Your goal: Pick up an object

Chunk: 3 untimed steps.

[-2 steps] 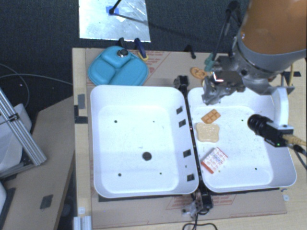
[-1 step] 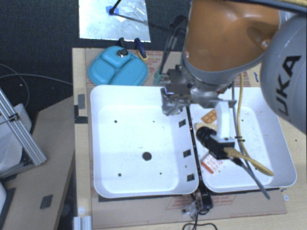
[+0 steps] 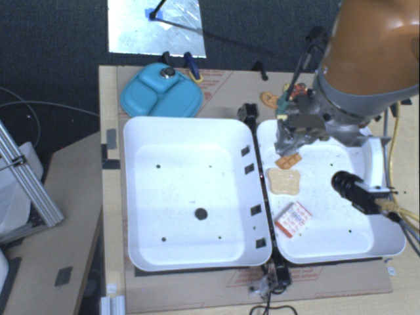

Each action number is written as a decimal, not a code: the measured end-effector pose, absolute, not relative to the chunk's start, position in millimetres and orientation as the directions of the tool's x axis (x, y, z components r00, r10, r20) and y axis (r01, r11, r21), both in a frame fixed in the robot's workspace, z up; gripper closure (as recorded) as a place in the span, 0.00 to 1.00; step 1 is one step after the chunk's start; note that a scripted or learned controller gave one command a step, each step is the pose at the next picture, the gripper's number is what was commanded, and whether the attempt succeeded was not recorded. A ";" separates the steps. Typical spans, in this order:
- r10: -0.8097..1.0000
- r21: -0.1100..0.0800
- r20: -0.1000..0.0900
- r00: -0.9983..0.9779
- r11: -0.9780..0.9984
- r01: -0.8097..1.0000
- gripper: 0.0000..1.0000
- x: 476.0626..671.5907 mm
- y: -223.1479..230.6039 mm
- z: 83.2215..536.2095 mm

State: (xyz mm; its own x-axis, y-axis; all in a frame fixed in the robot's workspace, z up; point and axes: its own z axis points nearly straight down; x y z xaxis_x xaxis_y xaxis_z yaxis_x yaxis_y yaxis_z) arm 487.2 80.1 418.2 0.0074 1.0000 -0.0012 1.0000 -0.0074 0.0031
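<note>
The left bin [image 3: 190,189] has just a small dark dot [image 3: 201,214]. In the right bin [image 3: 328,241], a little orange waffle [image 3: 288,160] lies right under the gripper [image 3: 287,143], at its 6 o'clock. Its long side runs from 8 to 2 o'clock. A toast piece [image 3: 284,182] and a red packet [image 3: 293,218] sit lower. The arm hides the gripper's tips, so I cannot tell if it holds anything.
</note>
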 end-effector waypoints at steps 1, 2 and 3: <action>1.000 -0.005 -0.002 -0.002 0.002 1.000 1.00 573.7 113.5 261.2; 1.000 -0.003 -0.001 0.004 -0.004 1.000 1.00 533.9 55.3 251.4; 1.000 0.012 0.001 -0.003 0.003 1.000 1.00 516.6 45.9 341.1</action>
State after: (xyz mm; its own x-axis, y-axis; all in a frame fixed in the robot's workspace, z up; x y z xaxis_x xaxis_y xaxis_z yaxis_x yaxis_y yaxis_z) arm 516.6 45.9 341.1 -0.0032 1.0000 0.0014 0.9999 0.0032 0.0117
